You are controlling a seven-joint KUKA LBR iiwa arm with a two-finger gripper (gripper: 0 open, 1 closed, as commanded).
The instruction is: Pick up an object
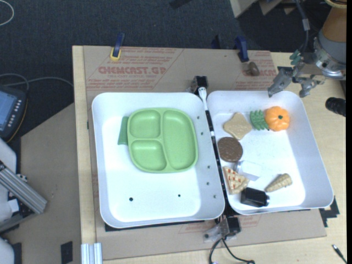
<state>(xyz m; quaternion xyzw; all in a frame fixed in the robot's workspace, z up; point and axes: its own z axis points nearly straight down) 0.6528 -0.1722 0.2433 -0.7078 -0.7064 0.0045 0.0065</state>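
Clamps [116, 47] along brown bench [165, 65]

Two white bins stood side by side: the left bin [104, 164] and the right bin [313, 147]. The left bin held one green divided plate [163, 139]. The right bin held one orange pumpkin [276, 118], one green ridged piece [257, 119], one bread slice [237, 125], one brown round disc [230, 148], one pizza slice [235, 179], one cone [278, 183] and one black block [254, 197].

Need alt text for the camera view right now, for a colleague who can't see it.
The gripper hangs open above the right bin's far edge, holding nothing. That bin holds an orange pumpkin, toast slice, brown cookie and other small items; the left bin holds a green divided plate.
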